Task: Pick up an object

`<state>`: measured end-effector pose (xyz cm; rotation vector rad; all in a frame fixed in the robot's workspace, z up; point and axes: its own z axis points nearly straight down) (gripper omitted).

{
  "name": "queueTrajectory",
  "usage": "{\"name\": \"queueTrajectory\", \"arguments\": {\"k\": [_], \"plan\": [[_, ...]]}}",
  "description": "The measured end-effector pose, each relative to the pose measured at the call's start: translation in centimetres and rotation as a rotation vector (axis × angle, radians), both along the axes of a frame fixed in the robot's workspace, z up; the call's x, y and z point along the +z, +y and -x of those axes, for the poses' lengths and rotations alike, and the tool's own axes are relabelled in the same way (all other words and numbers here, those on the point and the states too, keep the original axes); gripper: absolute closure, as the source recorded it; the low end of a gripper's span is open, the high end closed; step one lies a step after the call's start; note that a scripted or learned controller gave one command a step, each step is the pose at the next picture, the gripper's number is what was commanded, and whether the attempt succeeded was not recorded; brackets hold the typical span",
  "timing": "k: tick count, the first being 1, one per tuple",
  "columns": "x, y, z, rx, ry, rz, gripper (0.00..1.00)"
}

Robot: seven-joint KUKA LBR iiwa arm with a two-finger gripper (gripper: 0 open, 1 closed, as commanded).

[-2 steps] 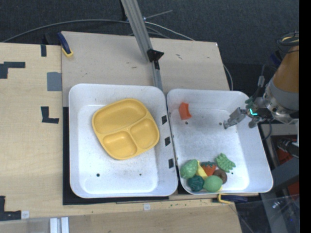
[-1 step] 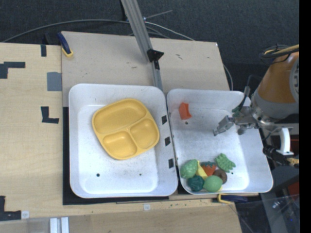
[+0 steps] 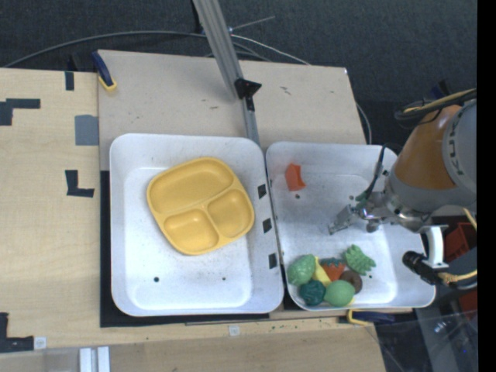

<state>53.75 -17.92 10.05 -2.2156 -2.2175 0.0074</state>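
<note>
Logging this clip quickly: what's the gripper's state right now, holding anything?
Gripper: over the right bin, nothing visible in it; whether it is open or shut cannot be told.

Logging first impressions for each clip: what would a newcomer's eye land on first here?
Most likely the yellow divided plate, lying alone in the left bin. Next comes the cluster of small green, orange and dark toys piled against the near edge of the right bin, with a lone orange piece near its far left corner. The gripper hangs over the right bin's middle.
</note>
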Motion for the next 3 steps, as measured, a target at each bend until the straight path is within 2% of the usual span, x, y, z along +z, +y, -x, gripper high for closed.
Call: {"name": "queueTrajectory", "arguments": {"k": [1,2,3], "plan": [[-1.1,0.0,0.0,0.001,-0.008,0.003,0.0],[-0.1,0.1,0.0,0.001,-0.007,0.002,1.0],[5.0,0.8,0.6,0.001,-0.011,0.002,1.0]]}}
